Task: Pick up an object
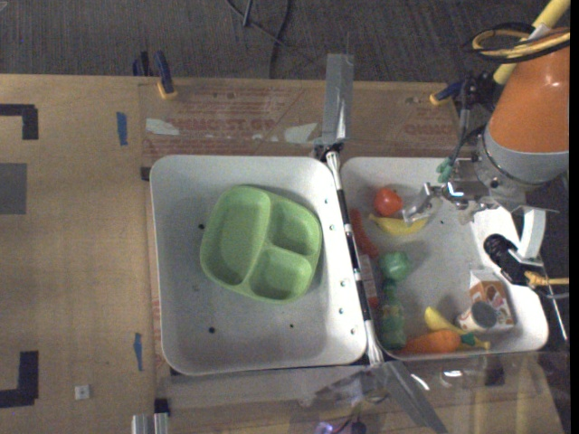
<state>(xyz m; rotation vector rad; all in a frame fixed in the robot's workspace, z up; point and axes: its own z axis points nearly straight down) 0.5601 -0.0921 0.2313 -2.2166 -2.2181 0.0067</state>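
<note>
- Grey and metal, the gripper (420, 209) is hanging low over the right bin (452, 251), under the orange-banded wrist; whether it is open or closed cannot be told from this slant, and nothing is showing in its grasp.
- Lying just beside its tip, toward the divider, is one yellow banana (398, 227), curved and resting on the bin floor. It may be touching the gripper, but that cannot be told.
- Sitting just past the tip, above the banana and touching it, is one red tomato (389, 201), round and glossy.
- Lying beyond those two, against the bin's wall by the divider, is one long red pepper (361, 232).
- Resting near the gripper, toward the bin's front edge, is one green bell pepper (394, 265); one green bottle (392, 319) is lying just past it, farther from the gripper.
- Crowding the front of the bin, well apart from the gripper, are one small yellow piece (438, 317), one orange carrot (438, 341) with a green top, and one small printed carton (489, 303).
- Counting the bin's loose things, eight are showing.
- Lying across the divider, well apart from the gripper, the left bin (181, 324) is holding one light-green plate (262, 242) with three compartments.
</note>
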